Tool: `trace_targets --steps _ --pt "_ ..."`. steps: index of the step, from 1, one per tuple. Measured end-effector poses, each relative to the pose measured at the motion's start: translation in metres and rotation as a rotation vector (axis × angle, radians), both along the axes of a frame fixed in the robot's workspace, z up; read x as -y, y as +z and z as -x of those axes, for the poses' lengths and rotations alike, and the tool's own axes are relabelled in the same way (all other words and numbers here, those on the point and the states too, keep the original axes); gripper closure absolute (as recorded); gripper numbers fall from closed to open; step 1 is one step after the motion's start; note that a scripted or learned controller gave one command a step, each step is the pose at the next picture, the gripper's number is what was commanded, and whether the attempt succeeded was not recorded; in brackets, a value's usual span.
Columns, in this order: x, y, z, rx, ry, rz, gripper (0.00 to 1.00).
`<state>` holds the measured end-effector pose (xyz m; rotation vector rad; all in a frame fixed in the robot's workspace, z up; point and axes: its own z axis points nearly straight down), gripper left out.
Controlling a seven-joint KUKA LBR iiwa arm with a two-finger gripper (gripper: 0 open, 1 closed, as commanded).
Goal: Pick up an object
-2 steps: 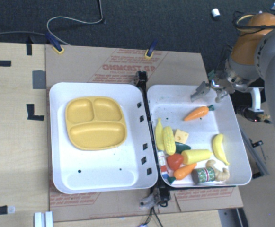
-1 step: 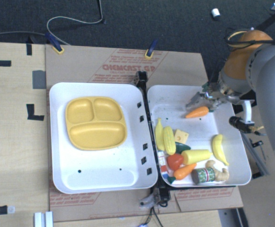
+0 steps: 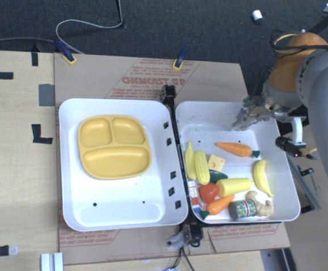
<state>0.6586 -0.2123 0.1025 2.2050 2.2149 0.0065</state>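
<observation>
Claw low over far corner of right bin; we see nothing between its tips, and we can't tell whether it's spread or pressed together. Nearest pickable item, carrot, lies just below claw, apart from it.

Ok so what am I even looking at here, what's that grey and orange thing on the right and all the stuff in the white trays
It's one photo from a camera fixed above a bench, looking down at a slant. The grey and orange thing is a robot arm; its gripper hangs over the right bin, holding nothing that I can see. That bin has toy food: two carrots, the upper carrot lying apart, a banana, corn, a tomato. The left bin holds a yellow divided plate.
</observation>
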Motion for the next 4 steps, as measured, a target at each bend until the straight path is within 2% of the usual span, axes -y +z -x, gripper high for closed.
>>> trace_targets --steps 1,2,3,4 --pt "0.0 0.0 0.0 -0.001 0.0 0.0 0.0" --pt "-0.025 -0.017 0.113 -0.015 -0.005 -0.008 0.0" --pt "-0.025 -0.007 0.112 -0.011 -0.004 -0.007 1.0" --pt "-0.025 -0.007 0.112 -0.012 -0.005 -0.008 0.0"
